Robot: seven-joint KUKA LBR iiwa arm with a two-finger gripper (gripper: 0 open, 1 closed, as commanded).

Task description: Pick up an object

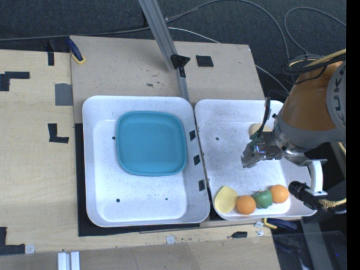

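The gripper [254, 155] is seen over the right bin [225, 122], hanging above the bin's white floor on the arm side. The arm [312, 103], grey with its orange band, reaches in from the right and covers the bin's far right corner. Whether the claw is wide, narrow or closed on anything cannot be told, since its tip is a small dark and shiny cluster seen from above.

Just behind the gripper, toward the far wall of the bin, a pale rounded object [256, 129] is partly seen beside the wrist; what it is cannot be made out. In front of the gripper, along the near wall of the same bin, four small items are lined up in a row. Nearest the divider lies a pale yellow piece [225, 199]; next to it, touching or almost touching, an orange ball [246, 205] is set; then a green object [262, 198] with a dark top; and furthest toward the arm a second orange ball [279, 193]. All four are apart from the gripper, resting on the bin floor.

To the gripper's left, beyond the divider, the left bin [101, 167] is found, and a blue square plate [151, 143] lies flat in its far half.

A slanted grey metal bar [160, 27] runs down from the top edge to the gap between the two bins.
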